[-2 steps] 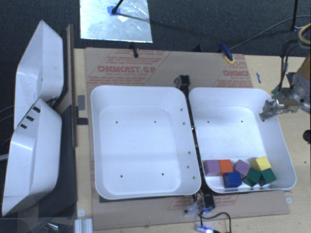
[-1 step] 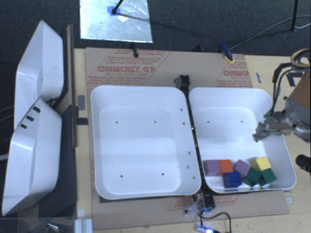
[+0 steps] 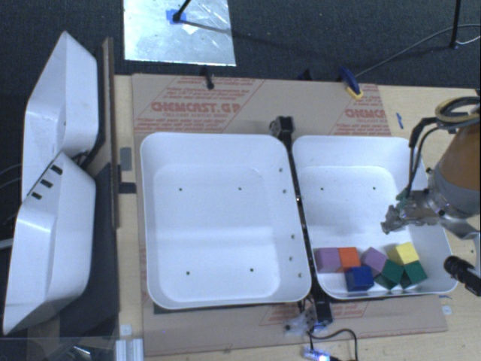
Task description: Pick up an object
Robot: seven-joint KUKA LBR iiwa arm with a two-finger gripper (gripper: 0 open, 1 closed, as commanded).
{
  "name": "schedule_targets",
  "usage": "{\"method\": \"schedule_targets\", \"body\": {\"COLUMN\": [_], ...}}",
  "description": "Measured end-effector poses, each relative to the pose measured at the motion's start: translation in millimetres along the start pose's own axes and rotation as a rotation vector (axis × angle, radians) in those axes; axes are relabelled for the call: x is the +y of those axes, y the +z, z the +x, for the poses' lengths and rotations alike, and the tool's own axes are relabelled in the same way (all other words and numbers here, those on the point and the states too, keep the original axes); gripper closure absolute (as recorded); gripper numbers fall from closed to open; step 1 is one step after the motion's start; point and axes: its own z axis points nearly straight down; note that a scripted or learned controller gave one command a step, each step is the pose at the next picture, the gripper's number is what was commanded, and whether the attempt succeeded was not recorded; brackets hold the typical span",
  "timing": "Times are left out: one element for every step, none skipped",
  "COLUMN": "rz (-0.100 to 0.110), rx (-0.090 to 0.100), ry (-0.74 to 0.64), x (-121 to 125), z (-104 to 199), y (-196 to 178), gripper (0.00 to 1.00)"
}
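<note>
Dark speckled floor surrounds a wooden bench (image 3: pixel 248 318) topped with a printed cardboard sheet (image 3: pixel 197 105). Two shallow white bins sit side by side on it: left bin (image 3: pixel 218 216), right bin (image 3: pixel 353 179), touching along a black divider strip.

Arm (image 3: pixel 460 168) enters from the right edge of the camera view, grey body with an orange band, black cables looping above the wrist. It leans over the right rim of the right bin. Gripper (image 3: pixel 397 218) hangs over the right bin's floor, above and slightly apart from the block cluster; finger state cannot be told at this size, nothing visible between the tips.

Blocks sit bunched in the near-right corner of the right bin: purple block (image 3: pixel 328 259), orange block (image 3: pixel 349 256), blue block (image 3: pixel 359 277), lilac block (image 3: pixel 373 259), green block (image 3: pixel 390 274), yellow block (image 3: pixel 406 253). They touch or nearly touch one another.

Beyond the left bin, a shiny foil sheet (image 3: pixel 179 19) lies on the floor. Left of the left bin, white moulded housings (image 3: pixel 52 201) stand off the bench. A blue clamp (image 3: pixel 350 83) sits at the cardboard's far edge, beyond the right bin.
</note>
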Motion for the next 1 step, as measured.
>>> {"method": "schedule_targets", "body": {"rz": [-0.003], "rx": [-0.001], "ry": [-0.001], "x": [53.0], "z": [-24.5], "y": [15.9], "gripper": [1.00]}}
